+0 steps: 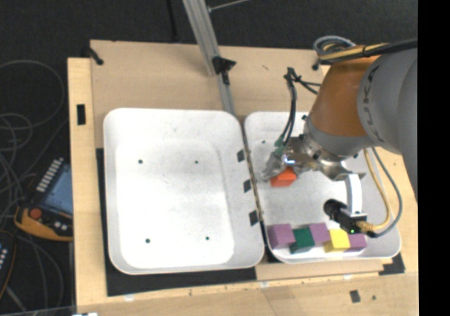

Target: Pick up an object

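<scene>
— On the far left, what lies off the bench?

— Dark floor with loose cables and a handheld pendant [43, 202] with an orange grip, lying beside the wooden bench [155, 75].

— And moving onto the bench?

— First comes the left bin [176, 188], a shallow white tray with a few dark specks on its floor. A slanted metal post [200, 19] rises from behind it, at the seam between the two bins.

— Then the right bin?

— The right bin [264, 128] touches the left one along that seam. An orange block [283, 179] lies near its left wall, about midway down. Along its front edge sits a row of blocks: a purple block [280, 234], a green block [302, 239] just beside it, then a yellow block [339, 238], with more purple showing behind and to the right of these.

— How is the arm posed?

— It reaches in from the right, bulky grey body and orange band [337, 96] over the right bin's back half, wrist bent down and leftward. Cables loop off it to the right.

— And the claw?

— The gripper [279, 164] points down toward the bin's left wall, its tip directly above and touching or nearly touching the orange block's upper edge. How wide it stands, I cannot tell; nor can I tell whether the block is between its tips.
</scene>
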You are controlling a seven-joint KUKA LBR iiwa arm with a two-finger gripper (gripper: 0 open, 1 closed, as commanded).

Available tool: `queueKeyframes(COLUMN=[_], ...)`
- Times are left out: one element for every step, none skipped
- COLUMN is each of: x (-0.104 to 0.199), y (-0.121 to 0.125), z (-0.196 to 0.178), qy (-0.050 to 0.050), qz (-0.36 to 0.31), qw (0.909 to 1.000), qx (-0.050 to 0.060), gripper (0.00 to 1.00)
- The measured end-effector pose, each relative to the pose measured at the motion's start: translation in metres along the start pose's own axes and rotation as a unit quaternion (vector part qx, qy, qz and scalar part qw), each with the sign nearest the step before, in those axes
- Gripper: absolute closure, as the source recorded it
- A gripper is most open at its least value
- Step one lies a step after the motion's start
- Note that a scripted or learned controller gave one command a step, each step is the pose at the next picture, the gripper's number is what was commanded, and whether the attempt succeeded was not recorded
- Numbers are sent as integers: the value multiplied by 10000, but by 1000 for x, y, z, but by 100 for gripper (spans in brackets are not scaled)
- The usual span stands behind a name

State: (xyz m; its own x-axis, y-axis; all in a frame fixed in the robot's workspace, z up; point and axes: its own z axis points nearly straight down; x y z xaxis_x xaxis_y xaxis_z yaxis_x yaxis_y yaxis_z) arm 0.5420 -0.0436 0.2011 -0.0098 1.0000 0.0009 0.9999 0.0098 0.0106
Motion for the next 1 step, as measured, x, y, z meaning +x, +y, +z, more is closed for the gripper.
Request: queueKeyframes(x=[90], y=[9], z=[5], qy=[11], qz=[-4], qw=[10000], qx=[54], gripper=[100])
